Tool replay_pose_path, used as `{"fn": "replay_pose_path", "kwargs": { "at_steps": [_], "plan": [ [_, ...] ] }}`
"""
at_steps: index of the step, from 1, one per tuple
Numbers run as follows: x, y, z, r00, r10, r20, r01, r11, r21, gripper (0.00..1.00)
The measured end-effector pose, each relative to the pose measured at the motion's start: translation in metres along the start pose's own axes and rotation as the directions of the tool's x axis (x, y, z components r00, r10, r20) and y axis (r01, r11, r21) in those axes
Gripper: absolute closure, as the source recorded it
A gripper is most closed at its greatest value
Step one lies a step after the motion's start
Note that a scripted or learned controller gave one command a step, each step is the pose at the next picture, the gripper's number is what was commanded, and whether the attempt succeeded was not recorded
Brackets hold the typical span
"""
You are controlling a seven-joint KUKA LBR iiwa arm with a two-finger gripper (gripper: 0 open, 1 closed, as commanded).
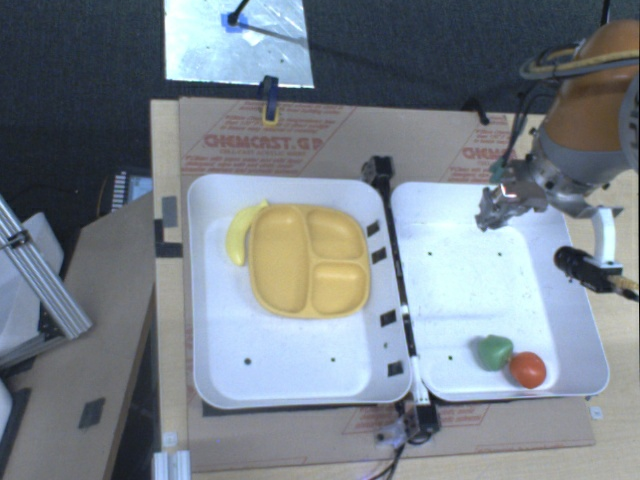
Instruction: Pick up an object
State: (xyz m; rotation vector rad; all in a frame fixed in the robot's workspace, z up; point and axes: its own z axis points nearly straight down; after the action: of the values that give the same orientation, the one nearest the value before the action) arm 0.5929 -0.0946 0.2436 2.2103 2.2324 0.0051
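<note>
Hand [492, 211] over right bin [450, 268] far edge

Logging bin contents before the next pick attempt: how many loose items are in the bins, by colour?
Yellow: 2, the divided plate and the banana beside it, left bin
Green: 1, green item, right bin
Red: 1, red item, right bin
Total: 4

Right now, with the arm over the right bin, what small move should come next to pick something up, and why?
Probably swing the end effector toward the bin's near corner. It sits over the far part of the right bin with bare floor under it, while the green object and the red one lie side by side, seemingly touching, in that corner.
</note>
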Motion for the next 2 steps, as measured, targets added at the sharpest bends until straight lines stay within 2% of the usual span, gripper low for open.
{"fn": "replay_pose_path", "kwargs": {
  "at_steps": [2],
  "plan": [
    [0.103,0.011,0.023,1.000,0.000,0.000,0.000,1.000,0.002,1.00]
  ]
}}
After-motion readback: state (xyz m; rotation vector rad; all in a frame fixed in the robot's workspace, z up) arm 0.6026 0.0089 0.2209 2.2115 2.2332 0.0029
